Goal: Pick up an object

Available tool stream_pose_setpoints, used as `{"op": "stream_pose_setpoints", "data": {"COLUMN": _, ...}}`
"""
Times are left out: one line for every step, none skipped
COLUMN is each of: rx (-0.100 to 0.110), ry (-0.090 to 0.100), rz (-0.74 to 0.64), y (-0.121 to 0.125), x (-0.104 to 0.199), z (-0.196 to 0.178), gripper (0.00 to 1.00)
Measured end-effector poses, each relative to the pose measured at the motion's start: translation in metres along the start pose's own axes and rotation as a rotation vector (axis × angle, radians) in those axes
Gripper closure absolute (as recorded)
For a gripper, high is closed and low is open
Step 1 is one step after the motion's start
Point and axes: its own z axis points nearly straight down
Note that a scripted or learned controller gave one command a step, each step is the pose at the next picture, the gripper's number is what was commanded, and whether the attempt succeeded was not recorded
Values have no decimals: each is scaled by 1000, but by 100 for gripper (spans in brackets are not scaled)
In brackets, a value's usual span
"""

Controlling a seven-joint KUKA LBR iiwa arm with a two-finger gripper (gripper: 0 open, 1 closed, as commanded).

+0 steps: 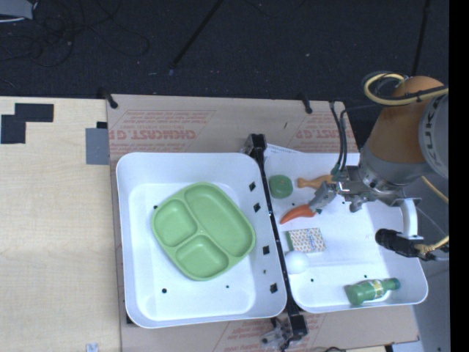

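Observation:
The right bin (pixel 352 259) holds several small things. A red-orange carrot-shaped piece (pixel 296 214) lies near the bin's left wall, and an orange piece (pixel 313 182) sits just above it. Beside them are a round green item (pixel 280 186), a patterned flat packet (pixel 306 240), a white ball (pixel 297 262) and a green bottle (pixel 371 290) lying on its side at the front. My gripper (pixel 323 196) reaches in from the right, low between the orange piece and the red-orange one, with its tip right at the red-orange piece's end.
The left bin (pixel 139 270) holds a green divided plate (pixel 203 229). A black divider (pixel 265 218) runs between the two bins. The arm's orange band (pixel 410 116) and cables hang over the right bin's far right side. Cardboard lies under the bins.

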Motion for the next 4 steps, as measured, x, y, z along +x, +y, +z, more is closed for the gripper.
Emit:
{"op": "stream_pose_setpoints", "data": {"rx": 0, "ry": 0, "rz": 2, "y": -2, "x": 7, "z": 45, "gripper": 0}}
{"op": "stream_pose_setpoints", "data": {"rx": 0, "ry": 0, "rz": 2, "y": -3, "x": 8, "z": 82, "gripper": 0}}
{"op": "stream_pose_setpoints", "data": {"rx": -1, "ry": 0, "rz": 7, "y": -3, "x": 6, "z": 70, "gripper": 100}}
{"op": "stream_pose_setpoints", "data": {"rx": -9, "ry": -2, "rz": 7, "y": -8, "x": 1, "z": 10, "gripper": 100}}
